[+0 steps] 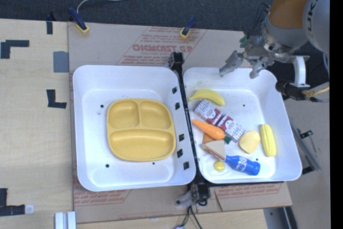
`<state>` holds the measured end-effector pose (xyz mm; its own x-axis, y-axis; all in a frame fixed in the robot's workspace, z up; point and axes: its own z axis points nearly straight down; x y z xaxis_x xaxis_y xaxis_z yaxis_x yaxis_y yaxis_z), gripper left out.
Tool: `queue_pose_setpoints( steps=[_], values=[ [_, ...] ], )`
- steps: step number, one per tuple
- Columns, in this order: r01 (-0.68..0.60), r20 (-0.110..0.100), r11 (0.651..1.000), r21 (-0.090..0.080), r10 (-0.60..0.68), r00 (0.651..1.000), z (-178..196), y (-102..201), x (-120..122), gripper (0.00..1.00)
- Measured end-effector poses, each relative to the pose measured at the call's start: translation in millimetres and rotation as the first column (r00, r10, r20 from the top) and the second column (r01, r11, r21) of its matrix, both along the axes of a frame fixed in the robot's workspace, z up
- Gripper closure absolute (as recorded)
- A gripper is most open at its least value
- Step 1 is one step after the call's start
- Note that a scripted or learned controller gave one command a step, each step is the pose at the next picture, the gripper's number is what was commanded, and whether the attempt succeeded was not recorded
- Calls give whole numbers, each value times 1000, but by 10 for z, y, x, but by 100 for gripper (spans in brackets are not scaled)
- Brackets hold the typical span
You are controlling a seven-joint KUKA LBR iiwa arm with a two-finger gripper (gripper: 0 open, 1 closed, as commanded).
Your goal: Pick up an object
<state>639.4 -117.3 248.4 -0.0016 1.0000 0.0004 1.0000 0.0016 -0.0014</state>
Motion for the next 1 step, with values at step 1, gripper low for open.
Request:
queue_pose_setpoints(
  steps=[1],
  values=[
    [0, -3, 1000, 0, 0, 1000, -1303, 40, 194, 0]
  ],
)
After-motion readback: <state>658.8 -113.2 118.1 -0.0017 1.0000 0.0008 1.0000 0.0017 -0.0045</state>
